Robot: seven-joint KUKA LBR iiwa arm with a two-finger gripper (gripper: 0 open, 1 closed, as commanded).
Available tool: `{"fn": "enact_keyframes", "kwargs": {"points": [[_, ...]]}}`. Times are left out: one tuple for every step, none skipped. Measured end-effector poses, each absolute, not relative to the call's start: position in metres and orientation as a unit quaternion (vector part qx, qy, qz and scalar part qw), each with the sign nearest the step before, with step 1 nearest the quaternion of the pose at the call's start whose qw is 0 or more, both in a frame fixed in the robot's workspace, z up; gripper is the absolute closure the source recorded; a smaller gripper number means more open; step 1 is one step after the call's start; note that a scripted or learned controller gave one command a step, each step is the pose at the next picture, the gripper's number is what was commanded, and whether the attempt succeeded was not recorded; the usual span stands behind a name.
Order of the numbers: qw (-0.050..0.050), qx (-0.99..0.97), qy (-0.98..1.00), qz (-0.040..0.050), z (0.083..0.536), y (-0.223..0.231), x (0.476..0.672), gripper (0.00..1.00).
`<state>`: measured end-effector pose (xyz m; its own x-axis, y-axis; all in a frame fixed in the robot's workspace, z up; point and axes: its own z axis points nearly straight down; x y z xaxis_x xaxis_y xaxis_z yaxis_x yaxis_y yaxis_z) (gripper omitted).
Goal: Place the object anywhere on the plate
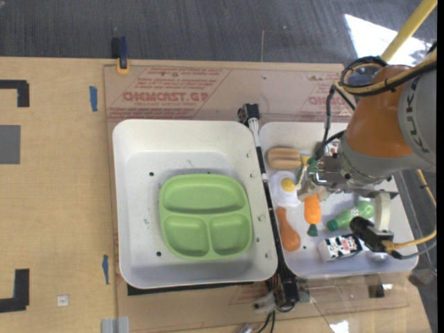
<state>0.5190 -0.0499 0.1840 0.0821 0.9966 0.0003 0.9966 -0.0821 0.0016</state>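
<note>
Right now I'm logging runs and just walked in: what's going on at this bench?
The grey KUKA arm with the orange band reaches into the right white bin, its gripper low among the toy foods: a small orange carrot, a fried egg, a bread roll. Whether it has grasped anything is unclear. The green three-compartment plate lies in the left white bin with nothing on it yet.

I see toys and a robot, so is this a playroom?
Probably a robot test lab, not a playroom: a big robot arm reaches over two white bins on a workbench, with toy food and a green plate.
</note>
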Motion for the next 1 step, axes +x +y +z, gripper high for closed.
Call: {"fn": "enact_keyframes", "kwargs": {"points": [[-0.004,0.772,0.635,-0.0016,0.1834,0.0186,0.4823,1.00]]}}
